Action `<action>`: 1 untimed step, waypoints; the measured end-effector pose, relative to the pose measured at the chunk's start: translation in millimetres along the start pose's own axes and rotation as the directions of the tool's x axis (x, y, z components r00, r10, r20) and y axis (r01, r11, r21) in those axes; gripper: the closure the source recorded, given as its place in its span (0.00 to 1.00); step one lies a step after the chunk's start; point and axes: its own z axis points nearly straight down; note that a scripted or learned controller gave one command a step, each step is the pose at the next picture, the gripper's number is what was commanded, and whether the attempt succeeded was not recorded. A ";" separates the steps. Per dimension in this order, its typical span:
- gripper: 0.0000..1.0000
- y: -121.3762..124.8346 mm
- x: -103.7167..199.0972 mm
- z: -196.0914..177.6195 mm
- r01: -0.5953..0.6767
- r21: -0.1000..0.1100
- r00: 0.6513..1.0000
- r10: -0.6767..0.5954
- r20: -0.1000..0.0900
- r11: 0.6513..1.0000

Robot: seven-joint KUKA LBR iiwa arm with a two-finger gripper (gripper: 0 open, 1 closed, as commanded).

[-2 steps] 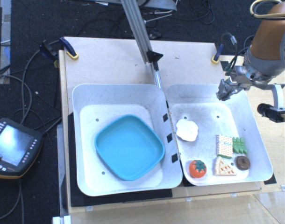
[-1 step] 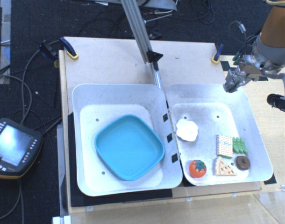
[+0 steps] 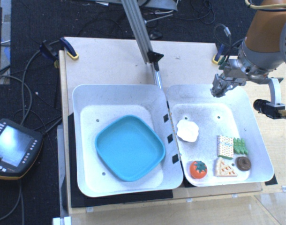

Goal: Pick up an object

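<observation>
— Two bins on the bench, side by side. Blue tray in the left-hand one. Right-hand one stocked with small items: white lump near its middle left, red tomato-like piece at the lower edge, patterned rectangular block and wedge beside it, green piece and brown disc toward lower right.

— And the gripper?

— Upper right of the frame, hanging over the top rim of the right bin. Well apart from every item. Nothing visibly carried beneath it.

— Clenched or released?

— Cannot tell; dark, small, seen from above at a slant.

— Step in hand, then?

— Approach, by the look of it. Nothing picked yet. Next move probably down and toward the lower part of the frame, onto one chosen item. White lump nearest and standing alone, so likely the easiest target. Cluster at lower right packed close; risk of nudging a neighbour there.

— Anything hidden?

— Arm cut off at the right and top edges. Exact nature of the small toys hard to make out.
</observation>
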 end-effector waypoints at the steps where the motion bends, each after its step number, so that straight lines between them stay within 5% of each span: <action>1: 1.00 -17.8 47.7 -0.8 0.000 0.001 1.000 0.000 0.000 1.000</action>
